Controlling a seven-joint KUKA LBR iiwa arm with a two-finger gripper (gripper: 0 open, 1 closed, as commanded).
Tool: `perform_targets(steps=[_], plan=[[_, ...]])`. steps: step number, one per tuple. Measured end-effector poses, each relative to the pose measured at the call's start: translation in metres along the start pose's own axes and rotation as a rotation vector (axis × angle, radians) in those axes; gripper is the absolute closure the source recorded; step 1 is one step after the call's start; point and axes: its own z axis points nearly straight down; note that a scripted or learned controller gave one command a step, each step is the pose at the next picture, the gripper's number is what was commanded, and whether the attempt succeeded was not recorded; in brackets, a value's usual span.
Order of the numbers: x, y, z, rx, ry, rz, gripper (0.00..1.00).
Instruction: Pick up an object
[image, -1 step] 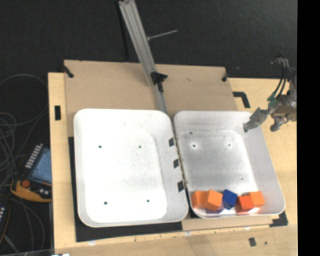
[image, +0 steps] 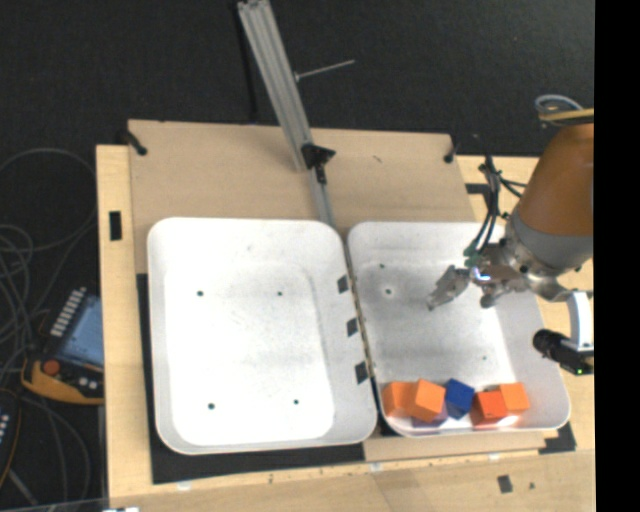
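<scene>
In the right bin (image: 420, 340) several blocks line up along the near wall: an orange block (image: 415, 398) at the left, a blue block (image: 459, 396) in the middle and another orange block (image: 499, 401) at the right. My gripper (image: 466, 290) hangs over the bin's far right part, well above and behind the blocks. Its two fingers (image: 445, 290) stand spread apart with nothing between them.
The left bin (image: 250, 330) lies beside the right one on the wooden bench. A metal rail (image: 285, 95) slants in from the top toward the gap between the bins. Cables and a hand-held pendant (image: 70, 345) lie off the bench at the left.
</scene>
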Motion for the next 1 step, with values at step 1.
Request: perform_targets(steps=[1], plan=[[-0.0582, -0.0336, 0.0212, -0.006, -0.008, 0.013, 0.0]])
